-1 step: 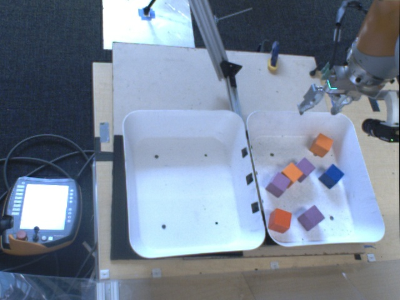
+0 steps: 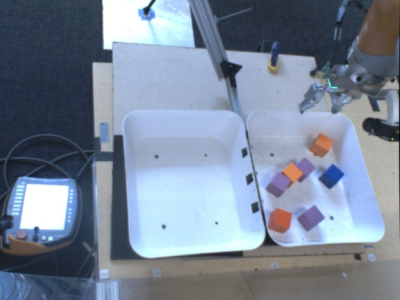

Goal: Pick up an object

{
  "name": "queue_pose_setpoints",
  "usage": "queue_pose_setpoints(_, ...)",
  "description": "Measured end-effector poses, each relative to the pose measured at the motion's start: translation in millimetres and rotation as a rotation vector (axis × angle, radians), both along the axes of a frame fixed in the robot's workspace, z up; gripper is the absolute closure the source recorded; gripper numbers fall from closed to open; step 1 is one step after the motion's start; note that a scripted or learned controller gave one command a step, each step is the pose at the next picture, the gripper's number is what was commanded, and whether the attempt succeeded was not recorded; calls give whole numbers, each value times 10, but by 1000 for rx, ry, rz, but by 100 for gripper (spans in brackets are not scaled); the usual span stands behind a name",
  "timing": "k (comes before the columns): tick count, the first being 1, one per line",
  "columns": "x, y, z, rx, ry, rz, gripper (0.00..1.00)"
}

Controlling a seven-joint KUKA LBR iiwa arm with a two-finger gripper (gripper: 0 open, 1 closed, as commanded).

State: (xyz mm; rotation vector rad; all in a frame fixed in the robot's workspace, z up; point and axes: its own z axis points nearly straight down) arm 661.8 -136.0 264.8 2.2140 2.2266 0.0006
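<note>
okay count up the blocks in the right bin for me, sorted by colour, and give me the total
Orange blocks: 3
Purple blocks: 3
Blue blocks: 1
Total: 7 blocks, all in the right bin.

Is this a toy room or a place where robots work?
It looks like a robot lab. A robot arm's gripper hangs over the back rim of a white bin of colored blocks, and a handheld control screen with cables lies beside the bench.
</note>
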Motion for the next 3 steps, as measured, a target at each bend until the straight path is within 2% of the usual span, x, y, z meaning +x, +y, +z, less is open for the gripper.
queue_pose_setpoints(2, 2, 99, -910, 1, 4, 0, 0)
queue_pose_setpoints(3, -102, 98, -1409, 1, 5, -3, 0)
